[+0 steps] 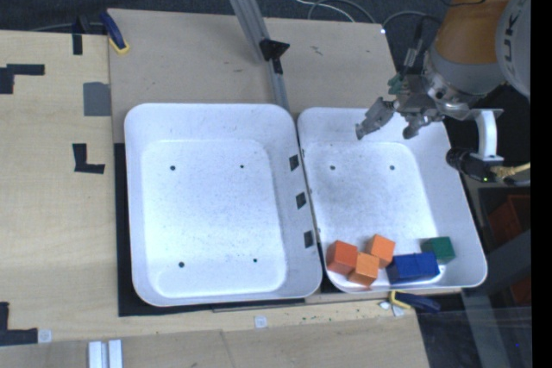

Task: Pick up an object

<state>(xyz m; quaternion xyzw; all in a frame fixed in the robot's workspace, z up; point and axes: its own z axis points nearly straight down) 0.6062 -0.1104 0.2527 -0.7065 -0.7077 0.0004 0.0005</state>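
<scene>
The pincer [390, 123] hangs open and empty over the far edge of the right bin [362, 185], well apart from the blocks [384, 258] bunched in its near corner.

The right bin [448, 211] has a bare floor across its upper and middle part; orange cubes [362, 258], a blue block [412, 268] and a green block [441, 248] crowd its lower edge.

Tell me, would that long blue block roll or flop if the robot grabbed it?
The long blue rectangular block looks flat-sided and stiff, so it would probably neither roll nor flop. It lies against the white bin's rim, beside the small green cube, so gripping might be awkward.
</scene>
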